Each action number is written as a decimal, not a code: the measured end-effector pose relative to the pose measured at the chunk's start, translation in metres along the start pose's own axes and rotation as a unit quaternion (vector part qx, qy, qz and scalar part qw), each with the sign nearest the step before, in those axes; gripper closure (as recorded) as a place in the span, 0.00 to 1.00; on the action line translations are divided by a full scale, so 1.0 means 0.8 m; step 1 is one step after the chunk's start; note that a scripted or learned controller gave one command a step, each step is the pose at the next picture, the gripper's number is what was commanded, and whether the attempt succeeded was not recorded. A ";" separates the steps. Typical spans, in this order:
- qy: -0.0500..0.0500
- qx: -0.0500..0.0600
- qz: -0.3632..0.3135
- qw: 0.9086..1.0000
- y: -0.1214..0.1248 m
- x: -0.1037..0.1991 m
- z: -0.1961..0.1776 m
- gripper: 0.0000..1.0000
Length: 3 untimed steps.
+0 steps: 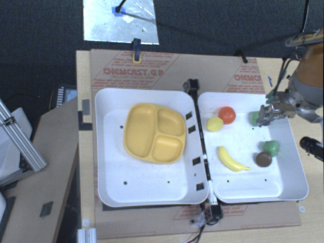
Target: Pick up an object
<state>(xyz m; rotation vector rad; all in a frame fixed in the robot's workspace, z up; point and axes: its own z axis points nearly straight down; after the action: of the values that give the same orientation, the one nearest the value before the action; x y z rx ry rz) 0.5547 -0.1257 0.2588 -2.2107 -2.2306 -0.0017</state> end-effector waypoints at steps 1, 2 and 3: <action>0.000 -0.001 0.000 1.000 0.001 0.064 0.016 1.00; 0.000 0.000 0.000 1.000 -0.011 0.124 0.035 1.00; 0.001 -0.001 -0.001 1.000 -0.013 0.188 0.038 1.00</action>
<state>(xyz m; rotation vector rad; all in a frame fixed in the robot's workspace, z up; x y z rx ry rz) 0.5433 0.0243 0.2283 -2.2096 -2.2321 -0.0044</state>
